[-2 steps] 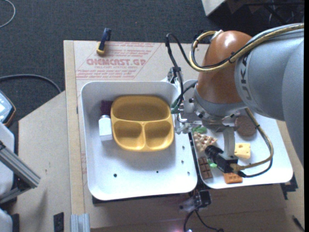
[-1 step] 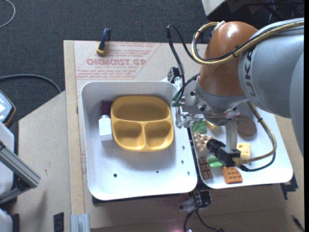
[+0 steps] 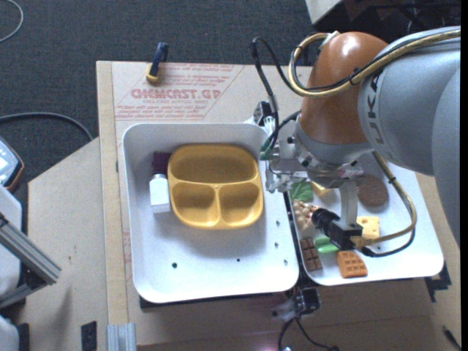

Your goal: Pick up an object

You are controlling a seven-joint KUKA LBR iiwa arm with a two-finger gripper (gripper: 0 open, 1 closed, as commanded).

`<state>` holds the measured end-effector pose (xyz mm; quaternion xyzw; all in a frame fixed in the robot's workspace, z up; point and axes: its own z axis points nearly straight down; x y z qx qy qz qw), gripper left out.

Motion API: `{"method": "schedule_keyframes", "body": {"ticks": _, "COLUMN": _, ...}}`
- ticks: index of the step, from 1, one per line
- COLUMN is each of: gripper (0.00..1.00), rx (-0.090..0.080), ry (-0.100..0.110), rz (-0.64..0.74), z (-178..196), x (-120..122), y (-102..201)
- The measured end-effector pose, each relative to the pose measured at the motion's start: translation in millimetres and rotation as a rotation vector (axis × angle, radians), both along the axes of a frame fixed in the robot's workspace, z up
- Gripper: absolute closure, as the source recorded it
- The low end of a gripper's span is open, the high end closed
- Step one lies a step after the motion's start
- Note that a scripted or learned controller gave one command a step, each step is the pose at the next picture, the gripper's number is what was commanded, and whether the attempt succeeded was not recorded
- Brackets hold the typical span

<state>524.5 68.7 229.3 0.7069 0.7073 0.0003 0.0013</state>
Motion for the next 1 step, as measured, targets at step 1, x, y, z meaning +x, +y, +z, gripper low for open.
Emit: {"method": "schedule_keyframes", "body": {"ticks": 1, "gripper": 1.0, "rx": 0.002, "ry": 0.007, "rz": -0.002, "z": -5.9, "x": -18.5, "y": -6.8}}
